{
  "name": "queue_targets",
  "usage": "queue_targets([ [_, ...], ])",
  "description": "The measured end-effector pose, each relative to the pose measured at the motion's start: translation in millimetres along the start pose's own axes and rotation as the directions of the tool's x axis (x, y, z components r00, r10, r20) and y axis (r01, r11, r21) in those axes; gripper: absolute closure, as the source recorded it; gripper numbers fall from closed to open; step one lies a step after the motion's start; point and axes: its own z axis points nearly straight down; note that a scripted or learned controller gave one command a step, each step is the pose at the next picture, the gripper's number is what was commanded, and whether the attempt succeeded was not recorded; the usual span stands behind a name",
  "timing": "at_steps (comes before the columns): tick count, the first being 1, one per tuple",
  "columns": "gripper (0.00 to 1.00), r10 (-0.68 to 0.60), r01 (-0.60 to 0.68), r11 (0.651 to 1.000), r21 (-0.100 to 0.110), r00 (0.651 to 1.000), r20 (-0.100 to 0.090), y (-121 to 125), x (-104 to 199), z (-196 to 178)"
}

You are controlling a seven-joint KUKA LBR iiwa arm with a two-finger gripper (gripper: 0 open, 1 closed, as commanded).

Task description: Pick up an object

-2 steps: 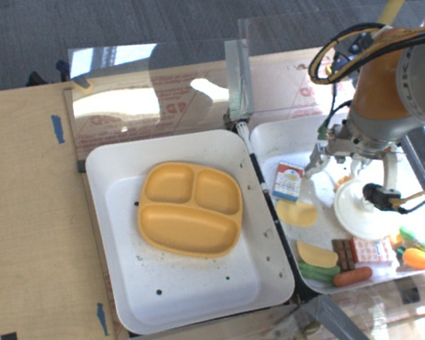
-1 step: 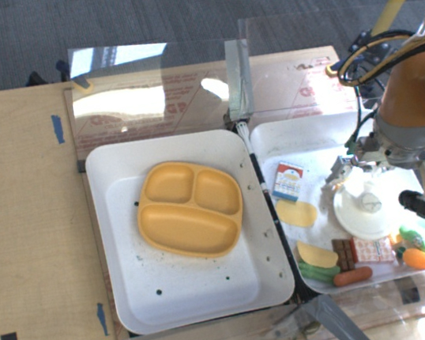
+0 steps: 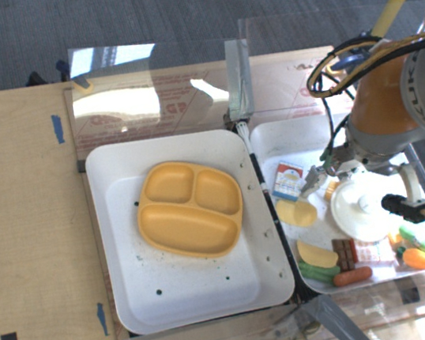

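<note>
My gripper (image 3: 313, 182) hangs low over the right bin (image 3: 271, 136), below the grey arm with the orange band (image 3: 382, 102). It sits just right of a small white, blue and red carton (image 3: 286, 180) and above a pale yellow piece (image 3: 295, 213). The arm's white round wrist (image 3: 358, 208) covers part of the bin's middle. Along the near side lie a yellow slice (image 3: 318, 253), a green pod (image 3: 317, 271), a brown bar (image 3: 345, 251), a red sausage (image 3: 351, 277) and an orange carrot (image 3: 419, 258). I see nothing held.
The left bin (image 3: 129, 298) holds a yellow divided plate (image 3: 191, 209). A clear upright panel (image 3: 238, 81) stands behind the wall between the bins. Cables (image 3: 340, 65) loop above the arm. Cardboard (image 3: 23, 235) covers the bench at the left.
</note>
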Motion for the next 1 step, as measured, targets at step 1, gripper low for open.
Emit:
queue_targets([
  [1,0.00,0.126,-0.126,0.992,0.003,0.992,0.001,22.6,-4.5,-20.4],
])
